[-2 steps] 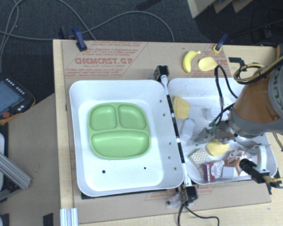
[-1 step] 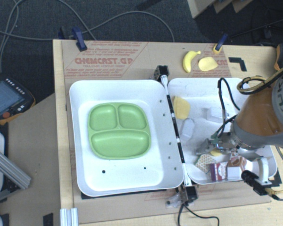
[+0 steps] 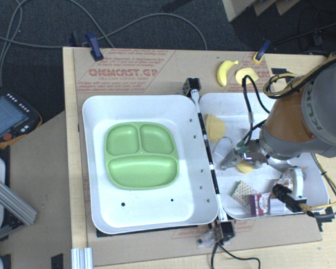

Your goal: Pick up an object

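Found arm (image 3: 302, 116) reaching in from the right, with tool (image 3: 242, 157) set low in right bin (image 3: 229, 106), near that bin's middle. Cannot tell whether tool is spread, pressed together or pinching anything; wrist and cabling mask it from above.

Noted small yellow piece (image 3: 245, 169) directly at the tool's tip, touching or just under it. Judged to be the likeliest target, given how the tool sits over it. Cannot confirm a hold on it, so logged as resting on the bin floor.

Noted grey item (image 3: 223, 149) just beside the tool on the divider side, and pale yellow wedge (image 3: 215, 128) beyond that, close to the wall. Observed patterned packet (image 3: 243, 191) and dark red box (image 3: 259, 204) touching each other at the near edge, apart from the tool.

Found left bin (image 3: 95, 150) holding a green divided plate (image 3: 141, 156), flat and centred, well apart from the tool. Noted two yellow banana shapes (image 3: 227, 72) on table (image 3: 129, 72) beyond the right bin, outside either bin.

Judged pick-up not yet proven. Flagged crowding risk: grey item near enough to be nudged or caught alongside the yellow piece
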`<action>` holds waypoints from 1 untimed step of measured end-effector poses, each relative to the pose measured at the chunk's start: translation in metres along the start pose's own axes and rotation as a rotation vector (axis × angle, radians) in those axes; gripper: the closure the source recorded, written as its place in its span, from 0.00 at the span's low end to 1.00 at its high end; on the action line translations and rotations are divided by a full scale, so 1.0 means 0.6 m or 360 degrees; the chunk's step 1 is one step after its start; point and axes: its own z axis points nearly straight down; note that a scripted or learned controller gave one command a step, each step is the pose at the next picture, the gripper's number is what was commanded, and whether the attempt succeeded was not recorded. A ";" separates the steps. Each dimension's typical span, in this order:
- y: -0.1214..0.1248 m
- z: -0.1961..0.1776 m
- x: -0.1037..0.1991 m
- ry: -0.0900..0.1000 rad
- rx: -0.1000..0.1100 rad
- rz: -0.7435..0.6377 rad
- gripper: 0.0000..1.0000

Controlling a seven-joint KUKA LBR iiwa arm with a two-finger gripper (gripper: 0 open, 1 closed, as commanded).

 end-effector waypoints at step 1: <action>0.001 -0.018 -0.001 -0.0003 -0.0005 0.0001 1.00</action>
